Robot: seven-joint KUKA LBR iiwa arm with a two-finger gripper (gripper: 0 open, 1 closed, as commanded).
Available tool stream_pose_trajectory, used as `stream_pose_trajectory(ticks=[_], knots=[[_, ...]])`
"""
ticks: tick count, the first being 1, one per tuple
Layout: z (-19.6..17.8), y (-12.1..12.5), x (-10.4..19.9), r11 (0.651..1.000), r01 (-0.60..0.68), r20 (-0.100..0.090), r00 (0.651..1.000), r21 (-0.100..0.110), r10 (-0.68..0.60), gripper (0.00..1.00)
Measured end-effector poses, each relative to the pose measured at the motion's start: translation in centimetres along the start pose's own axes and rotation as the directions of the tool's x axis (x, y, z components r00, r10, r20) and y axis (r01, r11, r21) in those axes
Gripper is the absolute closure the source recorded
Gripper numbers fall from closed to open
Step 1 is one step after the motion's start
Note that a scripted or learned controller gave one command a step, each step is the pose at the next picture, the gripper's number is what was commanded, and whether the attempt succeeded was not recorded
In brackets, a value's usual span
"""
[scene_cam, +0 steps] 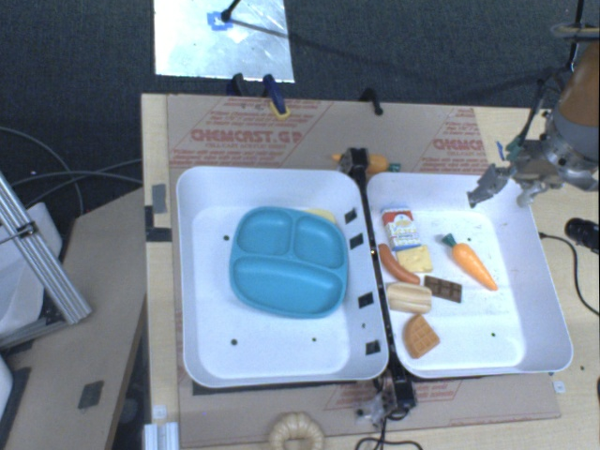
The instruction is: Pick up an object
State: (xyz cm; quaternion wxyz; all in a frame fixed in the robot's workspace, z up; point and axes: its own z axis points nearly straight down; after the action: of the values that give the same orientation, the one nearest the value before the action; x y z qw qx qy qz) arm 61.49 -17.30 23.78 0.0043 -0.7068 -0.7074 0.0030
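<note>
The right bin (534,326) holds several toy foods: a carrot (470,262), a small milk carton (400,228), a yellow cheese slice (419,257), a sausage (397,264), a bread roll (409,296), a chocolate bar (442,289) and a waffle (421,336). My gripper (506,187) hangs over the bin's far right corner, above and to the right of the carrot. Its fingers are open with nothing between them.
The left bin (211,345) carries a blue divided plate (289,259) with a yellow piece (323,216) peeking out behind it. A black divider (370,261) runs between the bins. A doughnut-shaped toy (298,432) lies on the bench in front.
</note>
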Motion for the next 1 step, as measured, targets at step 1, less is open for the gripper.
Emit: stream_pose_trajectory(ticks=[1], knots=[[-0.76,0.24,0.04,1.000,0.002,0.002,1.000,-0.012,-0.002,0.00]])
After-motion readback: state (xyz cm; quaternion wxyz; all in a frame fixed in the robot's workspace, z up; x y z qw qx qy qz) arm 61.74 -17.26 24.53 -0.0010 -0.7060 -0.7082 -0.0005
